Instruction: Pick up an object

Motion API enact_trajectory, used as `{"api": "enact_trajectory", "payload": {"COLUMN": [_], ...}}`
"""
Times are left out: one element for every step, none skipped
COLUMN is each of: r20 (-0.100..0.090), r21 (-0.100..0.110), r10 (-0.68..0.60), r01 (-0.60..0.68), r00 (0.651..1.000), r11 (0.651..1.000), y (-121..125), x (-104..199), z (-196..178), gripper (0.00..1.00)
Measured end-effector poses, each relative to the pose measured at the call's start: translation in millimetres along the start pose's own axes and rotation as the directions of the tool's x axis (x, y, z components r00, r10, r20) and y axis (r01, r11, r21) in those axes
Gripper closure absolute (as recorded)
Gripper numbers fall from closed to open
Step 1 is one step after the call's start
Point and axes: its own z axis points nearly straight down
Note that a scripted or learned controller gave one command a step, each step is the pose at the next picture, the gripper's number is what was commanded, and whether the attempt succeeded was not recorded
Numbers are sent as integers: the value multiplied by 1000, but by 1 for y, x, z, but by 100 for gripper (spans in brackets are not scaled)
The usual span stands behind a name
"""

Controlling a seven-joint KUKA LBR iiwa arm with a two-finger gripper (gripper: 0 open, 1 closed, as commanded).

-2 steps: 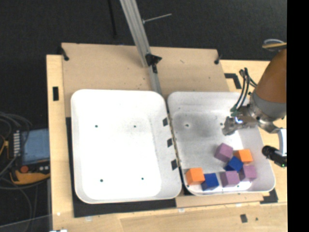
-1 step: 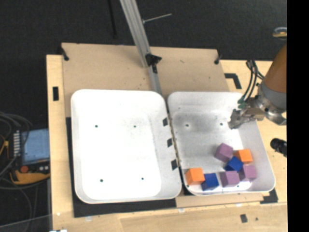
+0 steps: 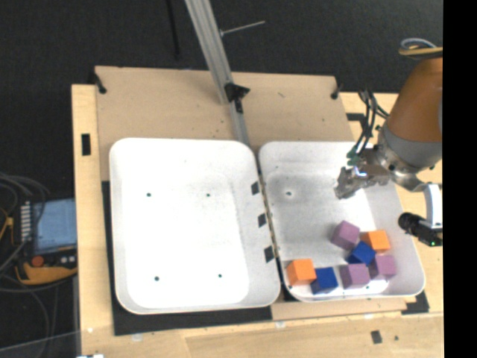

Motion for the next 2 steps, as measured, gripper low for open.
{"api": "enact_trajectory", "payload": {"r20": [0,0], "r21": [2,2], "r10": [0,0], "r01": [0,0], "r00": [1000,1000], "r11": [1000,1000], "y": [-18,-26], "x": [49,103], "z": [-1,6], "gripper": [100,100]}}
